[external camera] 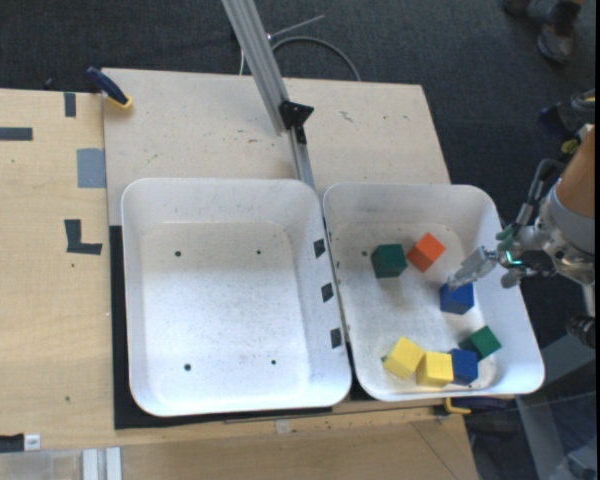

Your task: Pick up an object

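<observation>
We reach in from the right with our gripper [472, 268] low over the right bin [480, 203], set right above a blue cube [457, 298] that lies near the bin's right wall. That cube is our likely target, since it sits alone with room on its sides, which makes it an easier grab than the crowded pieces further down. Whether our fingers are spread or pressed together we cannot tell; they are too small and blurred at this angle, and nothing shows clearly between them, so we do not count the cube as held.

The other pieces are scattered loosely, as if tipped in. A dark green cube [388, 260] and an orange cube [426, 251] lie just beside each other toward the bin's middle. Along the near edge two yellow cubes [405, 357] [438, 368] sit touching, with another blue cube [464, 364] against them and a smaller green cube [483, 341] just beyond. That cluster leaves little space for fingers to slip in.

The left bin [140, 298] sits on the surface [40, 268] beside the right one, their rims meeting in the middle.
</observation>
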Motion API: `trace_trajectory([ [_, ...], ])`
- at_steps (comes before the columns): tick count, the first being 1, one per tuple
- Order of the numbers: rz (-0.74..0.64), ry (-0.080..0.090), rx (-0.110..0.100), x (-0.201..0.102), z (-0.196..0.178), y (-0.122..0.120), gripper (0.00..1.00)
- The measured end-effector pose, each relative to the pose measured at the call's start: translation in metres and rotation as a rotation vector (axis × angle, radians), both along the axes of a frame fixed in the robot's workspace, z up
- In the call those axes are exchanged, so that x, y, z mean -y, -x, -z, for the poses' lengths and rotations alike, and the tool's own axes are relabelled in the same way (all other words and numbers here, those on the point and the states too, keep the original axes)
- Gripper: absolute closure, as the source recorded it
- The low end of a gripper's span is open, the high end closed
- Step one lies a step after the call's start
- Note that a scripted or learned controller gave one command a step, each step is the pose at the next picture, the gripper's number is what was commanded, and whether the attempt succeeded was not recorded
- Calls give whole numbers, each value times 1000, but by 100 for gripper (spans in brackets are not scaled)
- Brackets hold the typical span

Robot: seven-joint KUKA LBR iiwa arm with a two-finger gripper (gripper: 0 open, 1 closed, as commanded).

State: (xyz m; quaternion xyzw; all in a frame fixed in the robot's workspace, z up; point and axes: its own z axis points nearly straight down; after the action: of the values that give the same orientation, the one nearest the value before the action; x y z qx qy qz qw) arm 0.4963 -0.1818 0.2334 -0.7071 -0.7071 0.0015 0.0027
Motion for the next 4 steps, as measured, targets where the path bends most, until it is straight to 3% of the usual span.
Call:
trace_trajectory([
  [1,-2,1,5,0,-2,-1,0],
  [2,0,0,-3,-1,60,7,0],
  [4,0,2,2,4,144,11,0],
])
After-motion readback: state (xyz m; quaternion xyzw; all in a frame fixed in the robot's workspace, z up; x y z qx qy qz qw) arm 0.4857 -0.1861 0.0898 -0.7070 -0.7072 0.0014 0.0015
